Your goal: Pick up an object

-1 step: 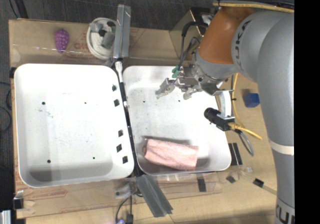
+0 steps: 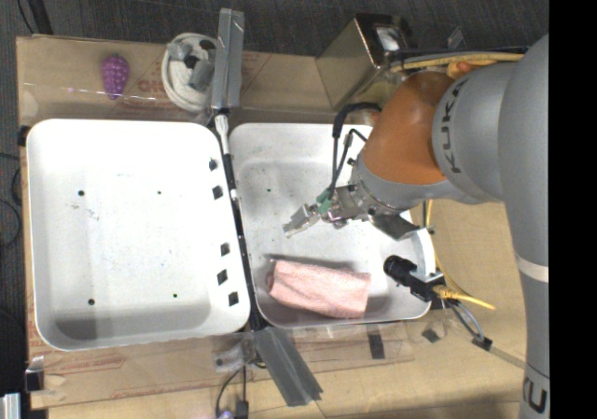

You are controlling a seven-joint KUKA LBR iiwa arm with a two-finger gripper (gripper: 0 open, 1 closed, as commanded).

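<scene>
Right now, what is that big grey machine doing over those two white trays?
A grey and orange robot arm is reaching in over the right white bin, trying to pick something up. Its hand hangs above the bin floor, just up from a pink folded cloth lying along the near wall. The cloth lies apart from the hand, not yet grasped. A purple object sits on the bench behind the left bin.

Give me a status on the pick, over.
Gripper low over the right bin, nothing seen between its fingers. Pink folded cloth lies by the bin's near wall, apart from the gripper. Nothing between them.
</scene>
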